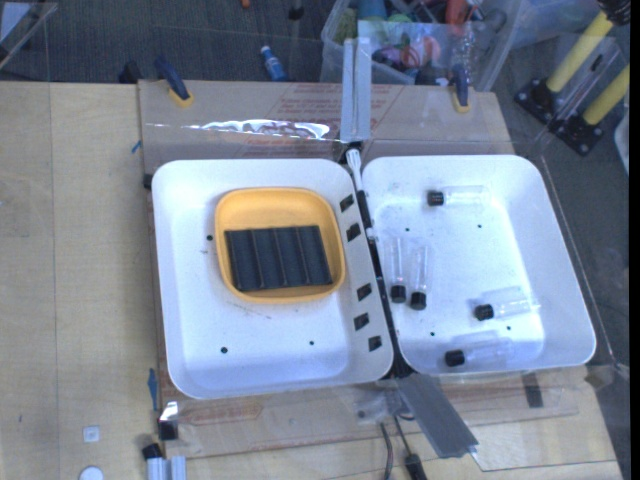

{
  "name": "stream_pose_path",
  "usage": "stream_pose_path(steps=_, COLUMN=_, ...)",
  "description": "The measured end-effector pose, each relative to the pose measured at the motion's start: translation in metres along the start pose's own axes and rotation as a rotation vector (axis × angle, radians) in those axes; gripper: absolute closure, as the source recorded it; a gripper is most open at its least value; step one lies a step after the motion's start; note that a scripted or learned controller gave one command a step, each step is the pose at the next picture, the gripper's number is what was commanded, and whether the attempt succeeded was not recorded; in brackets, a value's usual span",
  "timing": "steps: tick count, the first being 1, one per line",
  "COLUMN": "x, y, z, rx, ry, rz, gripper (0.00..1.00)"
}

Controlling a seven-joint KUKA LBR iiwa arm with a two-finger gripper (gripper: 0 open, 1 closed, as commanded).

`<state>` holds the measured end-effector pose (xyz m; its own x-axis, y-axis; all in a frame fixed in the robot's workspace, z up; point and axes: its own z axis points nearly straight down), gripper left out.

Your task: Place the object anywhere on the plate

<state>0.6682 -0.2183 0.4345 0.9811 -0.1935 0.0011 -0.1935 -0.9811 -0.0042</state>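
A dark ribbed block [278, 258] lies flat on the yellow plate [228, 218], near its middle and a little toward the near edge, with yellow rim visible around most of it. Its long side runs across the view, and its top is cut by grooves into parallel bars. The plate sits in the left white bin [190, 338], slightly toward the far side, with bare white floor around it. The right white bin [560, 308] touches the left one along a shared edge, where a row of small black tabs [362, 320] lines the seam. In the right bin lie several clear tubes with black caps. One tube [462, 197] lies near the far wall. A pair of tubes [407, 265] lies side by side close to the seam, caps toward the near side. Another tube [508, 304] lies toward the right wall, and a last tube [484, 350] lies close to the near wall. Both bins rest on a pale wooden worktop [70, 268]. Two blue clamps [176, 86] grip the board at the far edge. Beyond the bins stands a clear box [430, 18] of colourful odds and ends.
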Motion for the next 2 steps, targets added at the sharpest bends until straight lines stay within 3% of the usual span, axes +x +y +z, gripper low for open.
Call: stream_pose_path(steps=2, x=0.0, y=0.0002, z=-0.0001, rx=-0.001, ry=0.0, rz=0.0, gripper=1.0)
